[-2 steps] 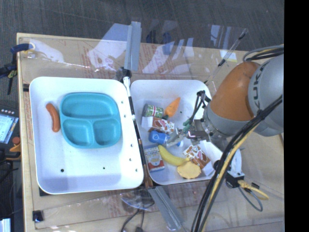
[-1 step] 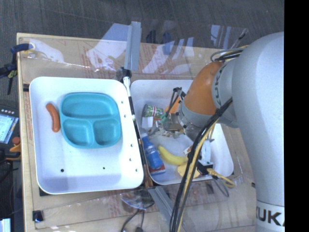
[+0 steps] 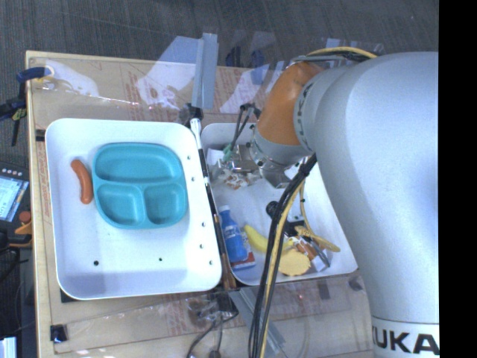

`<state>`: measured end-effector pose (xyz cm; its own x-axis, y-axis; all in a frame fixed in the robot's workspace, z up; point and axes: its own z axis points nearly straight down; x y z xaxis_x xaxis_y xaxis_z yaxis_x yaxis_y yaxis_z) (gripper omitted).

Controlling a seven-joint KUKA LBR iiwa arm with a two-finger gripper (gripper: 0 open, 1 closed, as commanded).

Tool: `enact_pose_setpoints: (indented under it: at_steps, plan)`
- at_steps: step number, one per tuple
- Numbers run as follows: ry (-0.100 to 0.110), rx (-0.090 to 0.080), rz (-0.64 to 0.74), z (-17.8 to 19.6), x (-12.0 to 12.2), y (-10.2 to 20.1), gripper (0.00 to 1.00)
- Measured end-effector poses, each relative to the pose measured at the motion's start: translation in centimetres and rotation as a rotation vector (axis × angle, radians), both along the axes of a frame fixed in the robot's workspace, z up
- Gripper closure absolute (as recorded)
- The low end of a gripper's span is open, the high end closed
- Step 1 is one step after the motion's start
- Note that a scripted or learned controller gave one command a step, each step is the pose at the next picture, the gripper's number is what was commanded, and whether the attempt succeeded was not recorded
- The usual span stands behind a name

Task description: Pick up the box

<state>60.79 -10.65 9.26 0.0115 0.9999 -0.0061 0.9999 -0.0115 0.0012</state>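
the grey arm (image 3: 373,177) reaches in from the right and covers much of the right bin (image 3: 216,134), its orange band (image 3: 283,110) sitting above the wrist. the gripper (image 3: 237,168) is low over the upper part of that bin amid a small cluster of clutter — whether it is wide, narrow or gripping anything cannot be told from here. the box (image 3: 234,239), blue with a red end, lies in the right bin along its left wall, just beside a banana (image 3: 258,239) and apart from the gripper. the left bin (image 3: 67,259) holds a teal divided tray (image 3: 140,183) and, beside it on the left, a sausage (image 3: 83,180).
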Motion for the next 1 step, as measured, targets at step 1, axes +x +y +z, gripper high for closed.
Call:
enact_pose_setpoints:
  at_steps: [1]
  plan:
    - [0.025, 0.007, 0.369, -0.33, 2.58, -1.59, 0.0]
